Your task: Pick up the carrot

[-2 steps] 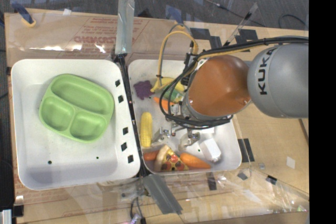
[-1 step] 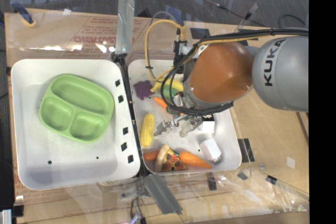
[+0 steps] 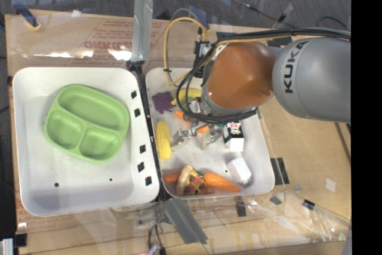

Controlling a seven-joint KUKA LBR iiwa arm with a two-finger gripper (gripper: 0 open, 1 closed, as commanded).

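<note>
The carrot [image 3: 222,183] lies in the right-hand bin [image 3: 262,152], on the floor close to the near wall, its long axis running roughly left to right with a slight downward tilt toward the right, the thicker end to the left. That thick end touches or sits just beside a pizza slice toy [image 3: 190,181]; a second orange piece [image 3: 170,178] shows to the left of the slice. The gripper [image 3: 196,134] hangs over the middle of the same bin, beneath the orange band and grey wrist of the arm [image 3: 280,77]. The carrot thus lies toward the near wall from the gripper and a little to the right, apart from it and not between the fingers. The fingers are seen as a metallic cluster with a small orange item [image 3: 203,128] close against them; whether they stand spread or clenched cannot be told. Judgement: the coming move calls for travel toward the near wall, with the closing line set across the carrot's length. Room is tight: the near wall lies just beyond the carrot, a white block [image 3: 240,169] sits just above its thin end, and the slice crowds the thick end. A corn cob [image 3: 163,139] lies left of the gripper, clear of the path. The left-hand bin [image 3: 30,146] holds a green divided plate [image 3: 88,122], well apart.
</note>
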